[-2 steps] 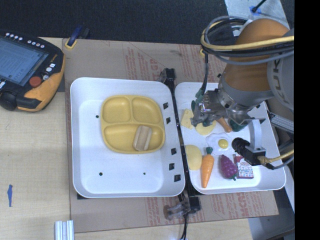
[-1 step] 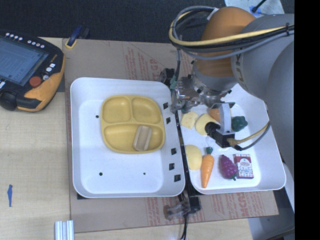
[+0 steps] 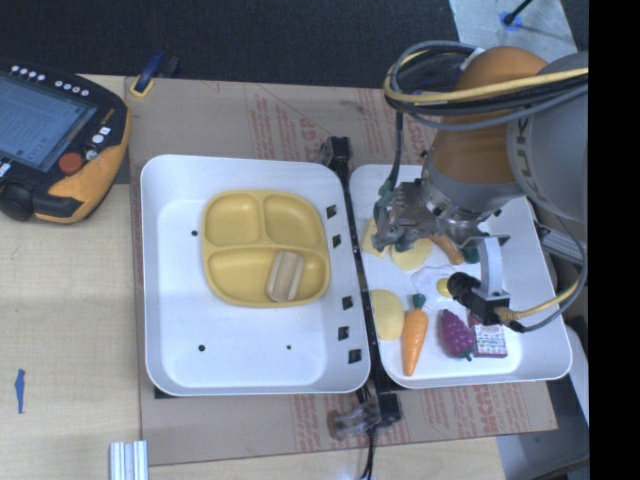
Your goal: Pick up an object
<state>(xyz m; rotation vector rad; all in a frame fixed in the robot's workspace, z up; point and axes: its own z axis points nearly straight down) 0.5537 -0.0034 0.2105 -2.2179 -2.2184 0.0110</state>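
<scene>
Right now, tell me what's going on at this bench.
A grey KUKA arm with an orange band reaches in from the right, and its gripper is low over the right bin, near a pale yellow piece at the bin's upper left. Nothing visibly sits in its grasp. A carrot, purple grapes and a small pink-and-white box lie loose along the bin's front. In the left bin a yellow divided plate holds a tan bread-like piece in its lower right compartment.
</scene>
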